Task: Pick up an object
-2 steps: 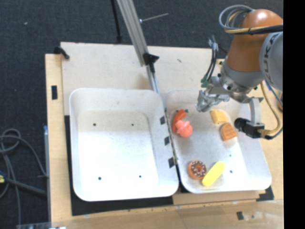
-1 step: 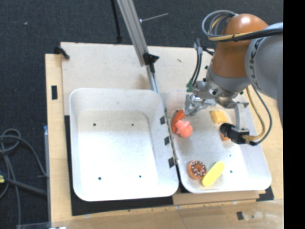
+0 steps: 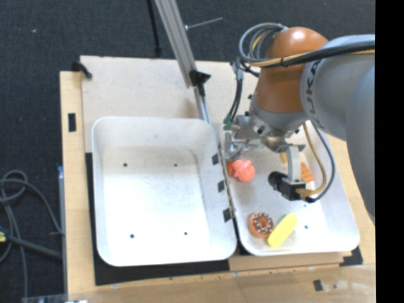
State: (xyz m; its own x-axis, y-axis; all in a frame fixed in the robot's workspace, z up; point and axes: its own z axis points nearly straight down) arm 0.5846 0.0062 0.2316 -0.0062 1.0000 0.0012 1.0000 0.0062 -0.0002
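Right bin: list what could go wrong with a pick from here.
1. The pink object lies against the right bin's left wall, beside the gripper; a finger may strike the wall instead.
2. The donut and yellow object touch near the front rim, so grabbing one could drag the other.
3. The arm hides part of an orange item.

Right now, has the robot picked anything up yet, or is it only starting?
Nothing looks lifted yet. The pincer has reached the right bin and hangs just above a pink-orange object by its left wall. I can't see a grip. The doughnut and yellow piece lie untouched. Gripping and lifting remain.
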